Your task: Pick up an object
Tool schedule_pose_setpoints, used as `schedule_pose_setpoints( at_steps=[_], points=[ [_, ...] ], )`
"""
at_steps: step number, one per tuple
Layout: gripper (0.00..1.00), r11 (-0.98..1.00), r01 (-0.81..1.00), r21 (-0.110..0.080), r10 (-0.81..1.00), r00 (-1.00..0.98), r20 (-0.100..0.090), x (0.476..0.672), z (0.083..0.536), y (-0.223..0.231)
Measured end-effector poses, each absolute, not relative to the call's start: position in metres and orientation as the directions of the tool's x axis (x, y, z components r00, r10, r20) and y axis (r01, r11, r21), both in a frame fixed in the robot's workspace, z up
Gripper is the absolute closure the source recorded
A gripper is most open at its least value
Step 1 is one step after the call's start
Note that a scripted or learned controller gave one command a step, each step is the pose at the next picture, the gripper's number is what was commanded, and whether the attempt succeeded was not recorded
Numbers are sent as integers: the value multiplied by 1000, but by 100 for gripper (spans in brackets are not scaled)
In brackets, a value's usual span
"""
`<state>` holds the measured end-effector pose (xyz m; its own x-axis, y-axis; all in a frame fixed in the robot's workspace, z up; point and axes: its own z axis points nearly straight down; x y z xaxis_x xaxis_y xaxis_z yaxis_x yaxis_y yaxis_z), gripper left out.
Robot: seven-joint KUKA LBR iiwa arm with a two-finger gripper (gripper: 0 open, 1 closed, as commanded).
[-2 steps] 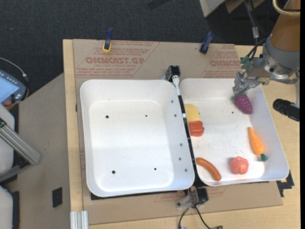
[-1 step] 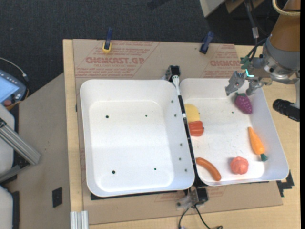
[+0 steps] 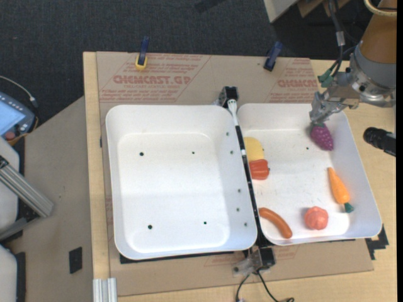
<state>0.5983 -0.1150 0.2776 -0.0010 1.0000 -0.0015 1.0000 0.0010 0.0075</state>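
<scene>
Gripper (image 3: 322,115) sits directly above the purple grapes (image 3: 322,137), which lie in the right bin's (image 3: 362,187) far corner, long axis running away from the arm; jaw state cannot be determined.

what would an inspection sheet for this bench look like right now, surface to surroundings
surface: cardboard sheet clamped at the far edge, bearing a left bin and a right bin.
job's things: in the right bin, purple grapes, carrot, red fruit, sausage, yellow piece touching a red-orange piece.
clutter: nothing seen.
grippers: claw directly above the grapes; grip cannot be judged.
cables: wires at the near edge; cable on the arm.
surroundings: dark carpet, metal frame at left.
</scene>
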Motion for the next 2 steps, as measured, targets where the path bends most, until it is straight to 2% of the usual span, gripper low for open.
schedule_pose_setpoints(
  at_steps=[1, 2],
  points=[
    [0, 0, 1000, 6, 1000, 0, -1, 598, 277, -115],
    [100, 1, 1000, 10, 1000, -1, -2, 599, 288, -115]
  ],
)
